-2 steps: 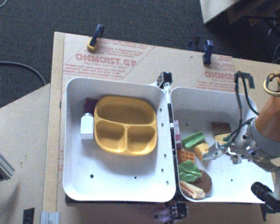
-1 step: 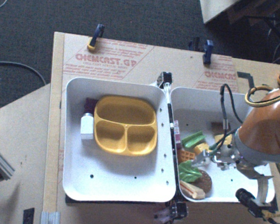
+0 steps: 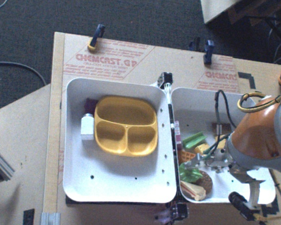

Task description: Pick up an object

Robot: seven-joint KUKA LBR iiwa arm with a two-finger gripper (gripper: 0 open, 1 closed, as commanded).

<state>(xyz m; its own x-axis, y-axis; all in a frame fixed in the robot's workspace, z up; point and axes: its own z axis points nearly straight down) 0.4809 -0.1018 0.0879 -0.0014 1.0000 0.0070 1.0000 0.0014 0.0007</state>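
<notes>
In the right bin (image 3: pixel 197 97), the gripper (image 3: pixel 209 160) is low over a heap of toy food (image 3: pixel 195 163), touching or just above it. In the left bin (image 3: pixel 71 142) lie a yellow divided tray (image 3: pixel 126 125) and a small white bottle (image 3: pixel 87 126).

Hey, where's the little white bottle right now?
The white bottle sits in the left bin, against the left edge of the yellow divided plate, with a small dark purple thing just behind it.
</notes>
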